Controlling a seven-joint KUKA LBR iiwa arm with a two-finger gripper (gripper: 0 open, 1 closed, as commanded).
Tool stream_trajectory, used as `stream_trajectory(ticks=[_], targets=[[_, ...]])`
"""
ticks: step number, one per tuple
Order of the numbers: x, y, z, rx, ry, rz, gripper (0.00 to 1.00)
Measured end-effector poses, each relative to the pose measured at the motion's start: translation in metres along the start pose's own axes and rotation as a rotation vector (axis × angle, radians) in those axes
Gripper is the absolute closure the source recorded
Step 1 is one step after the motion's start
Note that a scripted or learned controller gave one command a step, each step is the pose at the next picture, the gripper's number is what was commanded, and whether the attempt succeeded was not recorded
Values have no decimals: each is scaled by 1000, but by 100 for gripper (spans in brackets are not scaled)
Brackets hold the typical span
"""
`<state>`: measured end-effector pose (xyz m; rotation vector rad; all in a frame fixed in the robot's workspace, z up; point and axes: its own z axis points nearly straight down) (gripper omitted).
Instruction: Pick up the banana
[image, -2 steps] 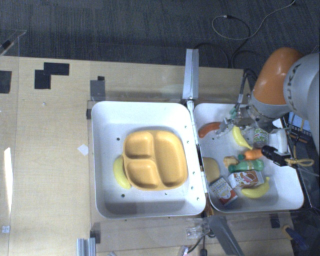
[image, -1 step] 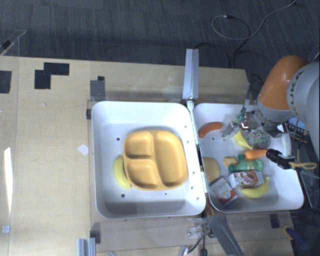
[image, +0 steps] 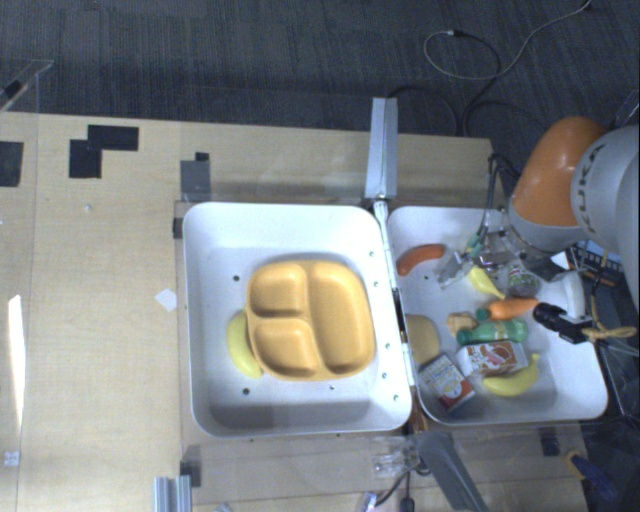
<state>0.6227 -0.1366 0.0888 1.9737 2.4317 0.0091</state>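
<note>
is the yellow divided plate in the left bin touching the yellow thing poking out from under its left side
Touching. In the camera view the yellow divided plate overlaps the yellow piece, covering part of it, with no gap between them.

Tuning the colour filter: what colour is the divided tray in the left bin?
Yellow-orange, plain with no pattern: the divided tray, seen clearly in the camera view, sitting in the white left bin.

I see bright, even light from above. The white bins shine a little, and soft shadows sit along their lower edges. Small things look fuzzy.
</note>
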Motion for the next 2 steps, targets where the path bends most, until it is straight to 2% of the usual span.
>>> stream_trajectory(ticks=[1,2], targets=[[1,3,-13,-7,1,-1,100],[75,21,-134,4,3,127,100]])
